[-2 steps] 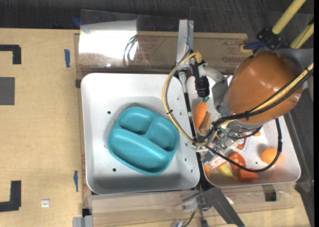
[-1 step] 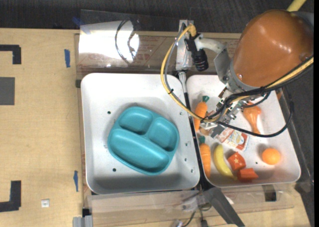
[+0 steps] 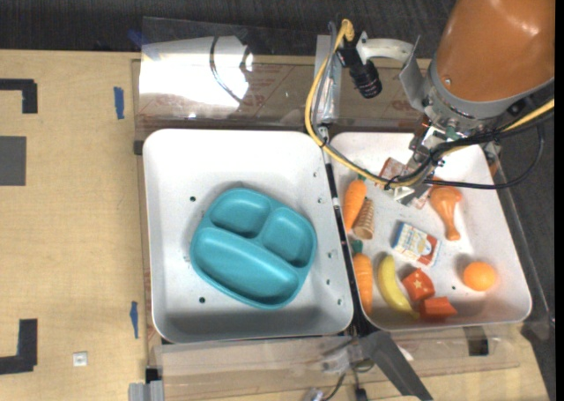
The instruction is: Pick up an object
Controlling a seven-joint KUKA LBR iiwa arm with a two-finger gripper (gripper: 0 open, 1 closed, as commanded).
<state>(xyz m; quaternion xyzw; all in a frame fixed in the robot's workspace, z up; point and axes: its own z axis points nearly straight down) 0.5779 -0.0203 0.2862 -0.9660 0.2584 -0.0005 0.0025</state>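
The two-finger gripper hangs low at the upper middle of the right white bin — how far it is opened cannot be told, and nothing is seen held. A descent is best centred on the small white-and-blue carton just below — its print cannot be read.

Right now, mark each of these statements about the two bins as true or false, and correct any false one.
1. The teal divided plate lies in the left bin. True.
2. The banana lies in the left bin. False: it lies in the right bin.
3. The orange sits near the right bin's right side. True.
4. The gripper hangs over the plate. False: it is over the right bin.
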